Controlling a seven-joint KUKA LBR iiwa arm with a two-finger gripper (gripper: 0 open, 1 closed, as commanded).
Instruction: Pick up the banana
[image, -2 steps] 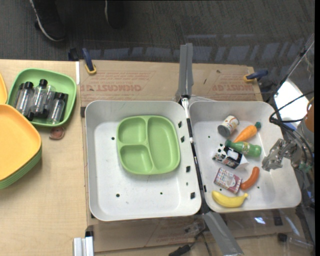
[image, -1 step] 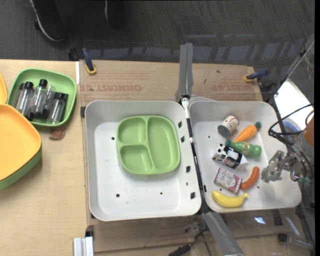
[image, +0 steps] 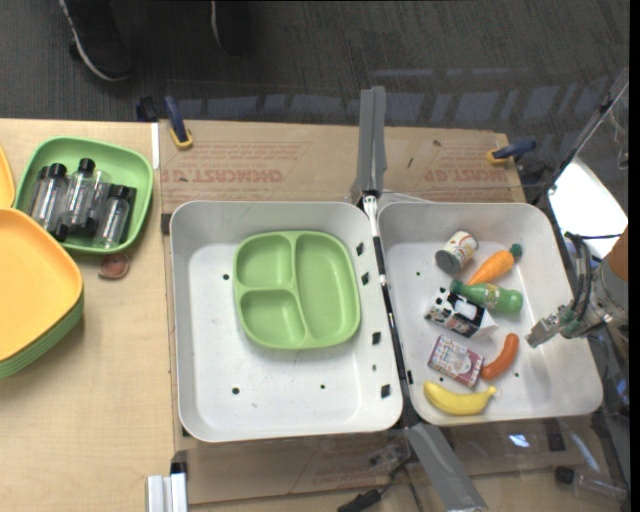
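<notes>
Hovering at the right rim of the right bin (image: 540, 215), the tool (image: 556, 326) sits approx level w/ the sausage. Can't tell its state from this angle, too small and blurred. Nothing visible held in it.

Nearest items, all inside the right bin:
- Red-orange sausage (image: 500, 356), tilted, left of the tool, clear gap between them.
- Green bottle (image: 490, 296) lying on its side, above the sausage.
- Toy carrot (image: 493, 266) w/ green top, just above the bottle, angled up-right.
- Small can (image: 457, 250) on its side, left of the carrot, near the bin's upper middle.
- Black/white packet (image: 455, 312) touching the bottle's left end.
- Pink carton (image: 456, 360) below that packet, just left of the sausage.

Banana (image: 459, 399): lying flat near the bin's front edge, curve opening upward, just below the pink carton and sausage. Well apart from the tool, down-left of it.

Left bin (image: 200, 380) holds a green divided plate (image: 297, 290), three compartments, roughly centred.

Further left on the surface (image: 120, 400): green tray (image: 84, 194) w/ several dark-capped vials, plus a stack of orange plates (image: 32, 290) at the frame edge. Cardboard sheet (image: 270, 165) under both bins.
</notes>
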